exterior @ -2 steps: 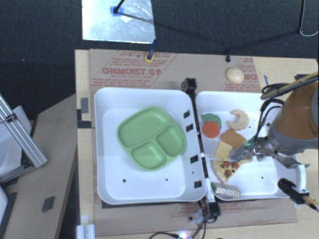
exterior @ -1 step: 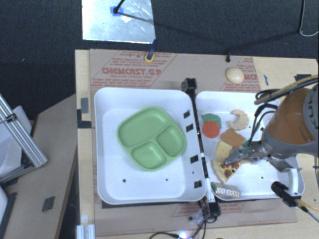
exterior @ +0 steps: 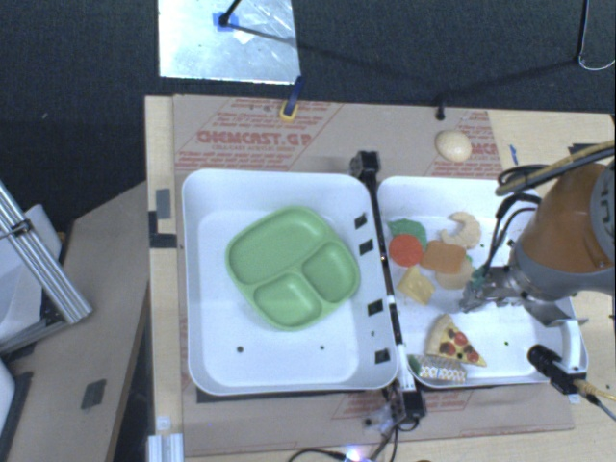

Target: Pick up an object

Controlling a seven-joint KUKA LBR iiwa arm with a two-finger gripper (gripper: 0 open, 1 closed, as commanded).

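Two white bins on the bench. Left bin: one green divided plate. Right bin: six toy foods, one pizza slice near its front edge. Tool low beside the orange piece; grip state cannot be told.

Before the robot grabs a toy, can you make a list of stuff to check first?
1. Toys to pick are in the right bin: ok. The pizza slice, cheese wedge and tomato lie there.
2. Gripper is inside that bin: ok, low beside the orange piece.
3. Fingers open or shut: cannot tell.
4. Gripper already holds something: cannot tell.
5. Toys have room around them: not ok up top, where they crowd together; the pizza slice lies apart.
6. Green plate is out of the way: ok, it sits in the left bin.
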